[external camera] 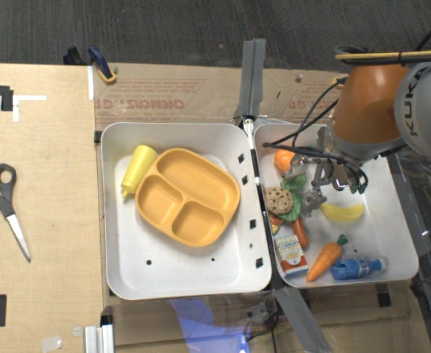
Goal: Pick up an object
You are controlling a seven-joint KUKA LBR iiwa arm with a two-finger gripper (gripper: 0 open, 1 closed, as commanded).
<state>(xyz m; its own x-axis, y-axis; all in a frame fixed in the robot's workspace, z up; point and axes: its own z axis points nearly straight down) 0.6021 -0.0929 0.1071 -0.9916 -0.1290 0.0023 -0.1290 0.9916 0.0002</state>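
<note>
Cookie [277, 198] lies just left of gripper [312, 194].

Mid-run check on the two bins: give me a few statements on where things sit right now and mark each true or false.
1. The yellow divided tray lies in the left bin. True.
2. The yellow bottle lies in the right bin. False: it lies in the left bin, against the tray's left edge.
3. The claw is over the right bin. True.
4. The banana sits inside the tray. False: it lies on the right bin's floor, just right of the claw.
5. The carrot and the blue bottle lie near the right bin's front edge. True.
6. The scissors lie in the left bin. False: they lie on the wooden bench, left of both bins.
</note>
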